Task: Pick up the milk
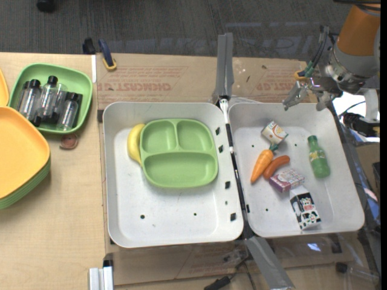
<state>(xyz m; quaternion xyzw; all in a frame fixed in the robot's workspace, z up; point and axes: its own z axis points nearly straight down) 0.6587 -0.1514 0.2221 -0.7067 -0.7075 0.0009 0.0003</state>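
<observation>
On the far left of the counter (60, 180) there is a stack of orange plates (21, 156) and a small green tray (81, 80) with dark bottles inside. Next comes the left bin (121, 222), which holds a green divided plate (178, 153), and a yellow thing (133, 142) looks out from under the plate's left edge.

The right bin (344, 222) holds all the small things. Near its middle lie two carrots (269, 164) side by side, with a small white carton (274, 131) above them and a purple box (286, 180) just below them. The milk (306, 210), a little carton with black and white cow spots, lies flat near the front edge of this bin, just beside the purple box. Its long axis runs from the back of the bin toward the front, leaning a little to the right. A green bottle (318, 157) lies further right, near the bin's right wall.

The gripper (308, 92) hangs over the back rim of the right bin, with its fingers spread and nothing between them. The milk therefore lies almost straight toward the front of the bin from the gripper, well apart from it, with the green bottle just to the right of this line. I think the arm must travel forward over the bin and come down with the fingers set across the short sides of the carton.
</observation>
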